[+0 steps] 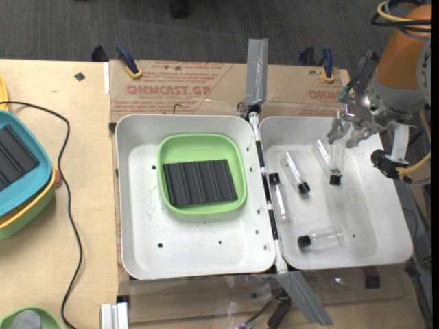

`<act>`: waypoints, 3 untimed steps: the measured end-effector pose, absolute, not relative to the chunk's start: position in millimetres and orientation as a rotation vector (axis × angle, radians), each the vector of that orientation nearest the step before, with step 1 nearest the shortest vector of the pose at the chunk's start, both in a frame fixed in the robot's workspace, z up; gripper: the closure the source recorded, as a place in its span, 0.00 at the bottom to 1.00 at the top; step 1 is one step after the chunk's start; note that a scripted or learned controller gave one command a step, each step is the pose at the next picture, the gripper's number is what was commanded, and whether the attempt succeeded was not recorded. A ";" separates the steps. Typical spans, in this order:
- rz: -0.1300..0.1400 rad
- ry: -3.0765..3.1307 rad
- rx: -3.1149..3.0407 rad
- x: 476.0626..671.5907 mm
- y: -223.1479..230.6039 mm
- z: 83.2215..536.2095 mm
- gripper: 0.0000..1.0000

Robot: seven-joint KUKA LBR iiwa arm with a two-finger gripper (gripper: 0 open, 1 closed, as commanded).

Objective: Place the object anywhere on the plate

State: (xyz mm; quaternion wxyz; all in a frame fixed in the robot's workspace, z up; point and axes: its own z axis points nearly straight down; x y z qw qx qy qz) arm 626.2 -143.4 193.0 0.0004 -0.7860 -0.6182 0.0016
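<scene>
A green plate (235, 157) sits in the left bin (137, 204), and a dark ribbed slab (199, 182) lies flat on it. Several clear tubes with black caps lie in the right bin (370, 232): one (295, 172) near the middle, one (321, 238) at the front, and one (335, 164) at the back right. My gripper (346, 134) hangs over the back right of the right bin, just above that last tube. It is open, with nothing between its fingers.
A brown cardboard sheet (178, 88) lies behind the bins. At the far left stand a blue tray stack (24, 166) and a black cable (68, 184). A metal divider (257, 74) rises between the bins at the back.
</scene>
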 end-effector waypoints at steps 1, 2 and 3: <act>0.005 -1.942 -2.469 626.3 -143.4 193.0 0.00; 0.005 -1.522 -2.749 584.5 -143.6 278.4 0.00; 0.011 -1.287 -2.863 555.1 -153.9 287.0 0.00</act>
